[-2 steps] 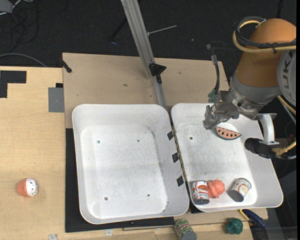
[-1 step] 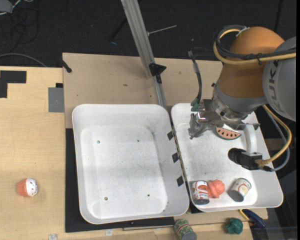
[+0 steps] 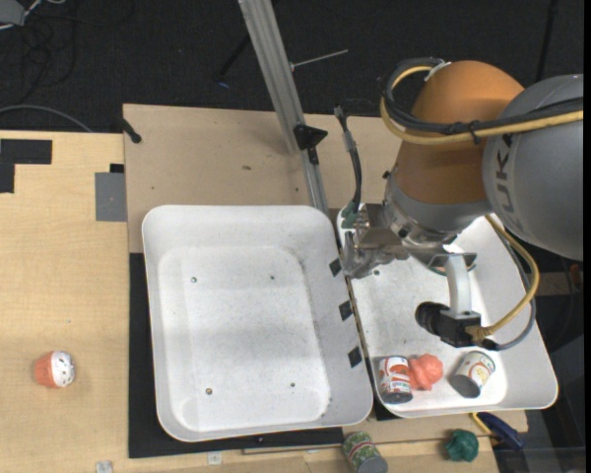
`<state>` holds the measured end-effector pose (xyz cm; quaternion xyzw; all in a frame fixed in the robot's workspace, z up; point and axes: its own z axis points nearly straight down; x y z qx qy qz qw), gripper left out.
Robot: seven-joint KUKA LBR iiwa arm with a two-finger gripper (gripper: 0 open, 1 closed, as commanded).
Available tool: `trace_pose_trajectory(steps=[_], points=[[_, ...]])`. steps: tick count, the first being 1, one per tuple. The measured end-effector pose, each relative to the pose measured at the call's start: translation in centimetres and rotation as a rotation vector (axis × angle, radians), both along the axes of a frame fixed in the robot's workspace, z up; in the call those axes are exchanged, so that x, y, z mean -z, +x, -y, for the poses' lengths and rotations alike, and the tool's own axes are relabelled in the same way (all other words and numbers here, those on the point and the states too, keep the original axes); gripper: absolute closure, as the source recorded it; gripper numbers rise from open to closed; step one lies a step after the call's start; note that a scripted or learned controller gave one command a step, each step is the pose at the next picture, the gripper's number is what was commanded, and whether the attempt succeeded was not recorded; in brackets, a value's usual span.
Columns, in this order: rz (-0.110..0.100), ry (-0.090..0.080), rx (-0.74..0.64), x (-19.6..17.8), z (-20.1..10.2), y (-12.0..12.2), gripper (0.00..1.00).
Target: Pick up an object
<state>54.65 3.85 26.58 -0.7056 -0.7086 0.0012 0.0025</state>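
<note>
The right bin (image 3: pixel 414 274) holds three things along its near edge: a red and white can (image 3: pixel 395 377) lying down, a pink-orange lump (image 3: pixel 426 370) touching it, and a small tilted tub (image 3: pixel 473 372) with a pale label. My gripper (image 3: pixel 359 252) hangs low over the far left side of that bin, close to the wall shared with the left bin. It stands well apart from the three things. The wrist and the orange band hide much of the bin's far half.
The left bin (image 3: pixel 177 235) lies beside it, with small black clips on the shared rim. A slanted metal rail (image 3: pixel 281 72) rises behind the bins. Outside the bins are a red and white ball (image 3: pixel 54 370), a dark can (image 3: pixel 361 451) and a green lump (image 3: pixel 461 445).
</note>
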Motion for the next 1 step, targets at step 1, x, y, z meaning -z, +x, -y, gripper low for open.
trace_pose_trajectory(steps=[1], points=[[-0.002, -0.001, 0.0, 1.8, -4.43, -2.39, 1.0]])
